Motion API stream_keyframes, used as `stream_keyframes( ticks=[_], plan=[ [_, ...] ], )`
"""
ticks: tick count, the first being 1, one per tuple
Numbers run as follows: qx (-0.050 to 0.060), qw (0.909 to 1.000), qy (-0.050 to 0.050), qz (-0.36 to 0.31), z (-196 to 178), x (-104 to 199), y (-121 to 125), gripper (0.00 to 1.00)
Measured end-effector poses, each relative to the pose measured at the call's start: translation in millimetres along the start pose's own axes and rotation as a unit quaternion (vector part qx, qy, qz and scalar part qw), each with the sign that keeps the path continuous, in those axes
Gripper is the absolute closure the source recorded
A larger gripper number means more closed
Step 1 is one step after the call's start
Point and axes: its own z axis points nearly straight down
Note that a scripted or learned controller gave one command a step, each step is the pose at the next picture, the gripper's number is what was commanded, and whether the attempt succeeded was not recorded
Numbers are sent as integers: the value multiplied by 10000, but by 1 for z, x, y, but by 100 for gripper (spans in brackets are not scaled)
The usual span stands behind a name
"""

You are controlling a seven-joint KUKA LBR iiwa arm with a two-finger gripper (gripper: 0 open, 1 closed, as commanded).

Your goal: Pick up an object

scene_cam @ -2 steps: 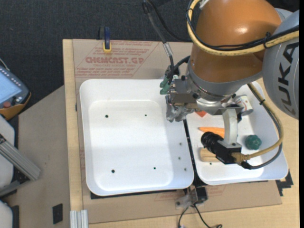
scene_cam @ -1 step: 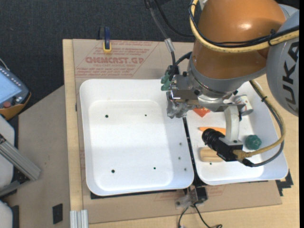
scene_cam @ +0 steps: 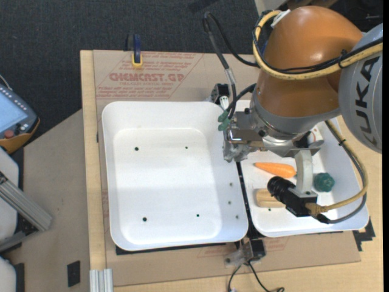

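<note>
Arm fills the upper right of the frame, over the right bin. Gripper sits at the bin's left edge, near frame centre; can't tell its grip state. Carrot, teal ball and tan block lie in the right bin, lower right. Left bin sits centre-left.

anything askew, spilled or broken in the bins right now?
Nothing stands out. The orange carrot-shaped piece, teal object and tan wooden piece all lie inside the right bin, nothing spilled onto the bench. The arm hangs over that bin and hides part of it.
</note>
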Motion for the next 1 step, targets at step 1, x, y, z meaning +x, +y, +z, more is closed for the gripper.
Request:
stream_keyframes(
  ticks=[1],
  plan=[
    [-81,10000,21,-31,-97,10,1,100]
  ],
)
